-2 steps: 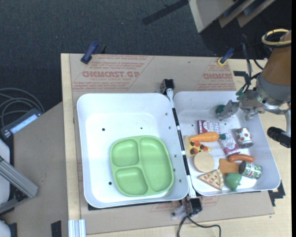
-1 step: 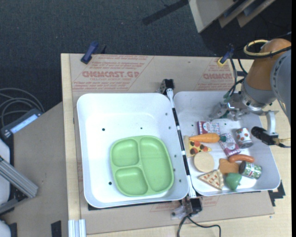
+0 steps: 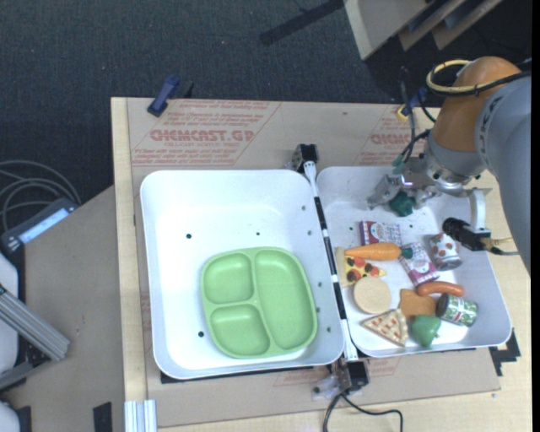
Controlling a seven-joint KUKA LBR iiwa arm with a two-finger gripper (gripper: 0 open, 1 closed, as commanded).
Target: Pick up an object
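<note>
We see a table (image 3: 253, 126) topped with a brown sheet printed in red lettering, standing on dark carpet. Two shallow white bins sit on it side by side. The left bin (image 3: 169, 211) carries a green divided plate (image 3: 257, 301) toward its near side. The right bin (image 3: 498, 312) holds a cluster of toy foods: a carrot (image 3: 374, 251), a round cracker (image 3: 372, 295), a pizza slice (image 3: 384, 326), a sausage (image 3: 440, 288), a green can (image 3: 459, 313), a green pepper (image 3: 424, 330) and a small carton (image 3: 376, 231).

The grey arm (image 3: 472, 110), orange-banded, reaches in from the right, and its pincer (image 3: 403, 196) sits low over the far part of the right bin, just beyond the carton. A dark green piece shows at its tip, but we cannot tell whether the pincer is released or clenched on anything.

A blue clip (image 3: 165, 95) lies at the table's far left corner. Cables (image 3: 34, 194) and a metal rail (image 3: 34, 325) lie on the floor to the left, and a beige cabinet (image 3: 413, 21) stands beyond the table.
</note>
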